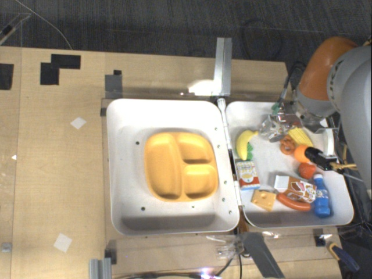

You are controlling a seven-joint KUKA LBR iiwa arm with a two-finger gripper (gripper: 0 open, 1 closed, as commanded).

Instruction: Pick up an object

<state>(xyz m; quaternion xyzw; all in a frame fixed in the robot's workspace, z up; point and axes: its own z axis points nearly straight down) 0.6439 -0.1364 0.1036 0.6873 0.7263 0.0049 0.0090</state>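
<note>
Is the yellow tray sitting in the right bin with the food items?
No, the yellow tray lies alone in the left bin; the banana and other items are in the right bin.

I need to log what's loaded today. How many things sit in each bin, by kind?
Yellow divided tray: 1
Banana: 1
Corn cob: 1
Carrot: 1
Cheese slice: 1
Hot dog: 1
Blue bottle: 1
Small carton: 1
Total: 8

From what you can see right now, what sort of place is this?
Probably a robotics lab test bench: a grey arm reaches over two white bins, one with a yellow divided tray, the other with toy food like a banana.
</note>
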